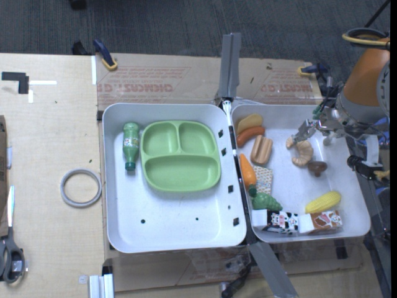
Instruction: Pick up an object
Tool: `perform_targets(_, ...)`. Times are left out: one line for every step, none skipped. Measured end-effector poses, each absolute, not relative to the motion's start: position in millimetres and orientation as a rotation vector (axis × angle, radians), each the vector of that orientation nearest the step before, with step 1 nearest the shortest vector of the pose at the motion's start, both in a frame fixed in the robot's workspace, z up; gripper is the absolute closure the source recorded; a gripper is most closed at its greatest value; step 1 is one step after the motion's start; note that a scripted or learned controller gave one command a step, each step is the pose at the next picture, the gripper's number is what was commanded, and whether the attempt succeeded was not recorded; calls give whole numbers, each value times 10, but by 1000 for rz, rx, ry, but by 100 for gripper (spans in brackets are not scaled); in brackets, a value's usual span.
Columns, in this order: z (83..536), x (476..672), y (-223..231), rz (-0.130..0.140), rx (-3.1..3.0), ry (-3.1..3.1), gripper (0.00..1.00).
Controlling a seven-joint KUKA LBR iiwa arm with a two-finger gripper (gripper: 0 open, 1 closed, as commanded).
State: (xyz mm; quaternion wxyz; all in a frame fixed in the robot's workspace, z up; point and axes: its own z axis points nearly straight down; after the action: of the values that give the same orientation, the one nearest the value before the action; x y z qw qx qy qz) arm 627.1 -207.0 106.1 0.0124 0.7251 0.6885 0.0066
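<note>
My gripper [315, 135] hangs over the back right part of the right bin [347, 228], open, with nothing between its fingers. Just below it lies a beige pastry [302, 153], and a small brown mushroom [317, 167] sits to the right of that. Further left in the same bin lie a hot dog [262, 149], a yellow and orange fruit pair [250, 126], a carrot [247, 170], a cracker [264, 179] and a green broccoli piece [267, 201]. A corn cob [324, 200] and two small cartons [283, 221] [325, 220] lie near the front.
The left bin [180, 228] holds a green divided plate [181, 155] and a green bottle [130, 145]. A tape ring [81, 187] and scissors [11, 258] lie on the bench at left. A grey divider [230, 67] stands between the bins at the back.
</note>
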Motion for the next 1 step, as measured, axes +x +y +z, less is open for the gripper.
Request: perform_targets(1061, 6180, -2046, 18, 2202, 2197, 0)
